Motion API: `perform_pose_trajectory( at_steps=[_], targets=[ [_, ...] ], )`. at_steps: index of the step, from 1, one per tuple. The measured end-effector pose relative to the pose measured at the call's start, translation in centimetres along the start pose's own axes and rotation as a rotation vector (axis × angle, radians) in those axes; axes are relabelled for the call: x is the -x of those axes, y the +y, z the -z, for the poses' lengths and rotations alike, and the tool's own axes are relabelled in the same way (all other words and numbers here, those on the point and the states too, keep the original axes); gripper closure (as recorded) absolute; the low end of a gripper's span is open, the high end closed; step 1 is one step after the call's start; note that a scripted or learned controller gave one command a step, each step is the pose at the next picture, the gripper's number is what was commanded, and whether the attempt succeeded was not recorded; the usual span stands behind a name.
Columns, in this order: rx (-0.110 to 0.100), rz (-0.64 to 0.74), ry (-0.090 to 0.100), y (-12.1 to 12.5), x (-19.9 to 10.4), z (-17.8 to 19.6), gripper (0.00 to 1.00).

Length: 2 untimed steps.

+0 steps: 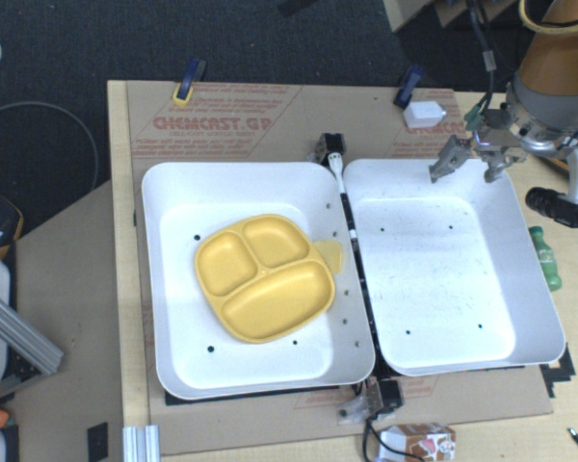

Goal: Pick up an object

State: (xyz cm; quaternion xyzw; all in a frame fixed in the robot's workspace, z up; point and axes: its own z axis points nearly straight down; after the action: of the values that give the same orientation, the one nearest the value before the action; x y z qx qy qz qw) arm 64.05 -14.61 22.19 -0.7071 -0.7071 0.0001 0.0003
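A yellow divided plate (263, 277) lies in a white bin (164, 258); the bench (270, 123) is tan with reddish lettering.

The yellow tray (264, 277) looks like smooth plastic with a slight sheen. Both white bins (164, 258) seem to be thin, matt molded plastic, kinda speckled. The bench (270, 123) top is brown board with a paper-like printed face, and the gripper (472, 160) looks like dull grey metal.

Seen from one fixed camera above the bench (270, 114), angled down across both white bins (164, 219), arm (554, 56) entering from right.
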Motion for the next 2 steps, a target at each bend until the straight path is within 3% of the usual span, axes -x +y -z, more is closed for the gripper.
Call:
perform_pose_trajectory(
  at_steps=[1,2],
  targets=[
    [0.016,0.004,-0.002,-4.6,-3.0,12.2,0.00],
    [0.013,0.005,0.000,-10.6,-7.0,21.4,0.00]
  ],
)
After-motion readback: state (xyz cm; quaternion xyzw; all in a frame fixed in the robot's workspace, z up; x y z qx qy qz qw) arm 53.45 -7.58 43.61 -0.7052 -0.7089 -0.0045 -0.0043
